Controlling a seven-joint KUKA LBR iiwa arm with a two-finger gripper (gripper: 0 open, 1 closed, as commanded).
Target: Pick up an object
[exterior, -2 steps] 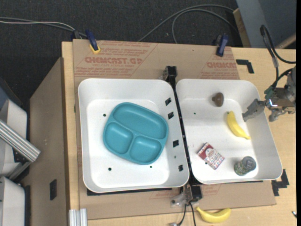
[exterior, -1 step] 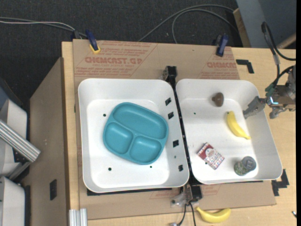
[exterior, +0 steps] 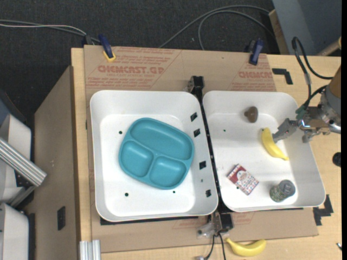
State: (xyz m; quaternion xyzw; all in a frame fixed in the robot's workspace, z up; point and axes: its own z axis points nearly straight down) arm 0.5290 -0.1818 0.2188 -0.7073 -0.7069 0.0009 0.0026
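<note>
At the near edge of the cardboard-covered bench [exterior: 141, 58], a yellow plastic banana [exterior: 248, 247] is lying outside the bins, just below the seam where they meet. Inside the right-hand shallow white bin [exterior: 303, 199], a round grey-green lump [exterior: 282, 190] is sitting in the near right corner, with a small red-and-white printed packet [exterior: 242, 179] lying flat just to its left. Farther back in that bin, a second yellow banana [exterior: 272, 144] is resting along the right side, and the arm's metal two-finger gripper [exterior: 281, 134] is reaching in over the bin's right rim, its tip right at the banana's upper end; whether the fingers are apart or together cannot be told from this angle, and nothing is visibly held between them. A small brown rounded object [exterior: 250, 114] is sitting near the back wall. In the left-hand white bin [exterior: 103, 199], a teal three-compartment plastic plate [exterior: 156, 152] is lying alone in the middle. Blue-and-yellow clamps [exterior: 106, 46] are gripping the bench's far edge.
</note>
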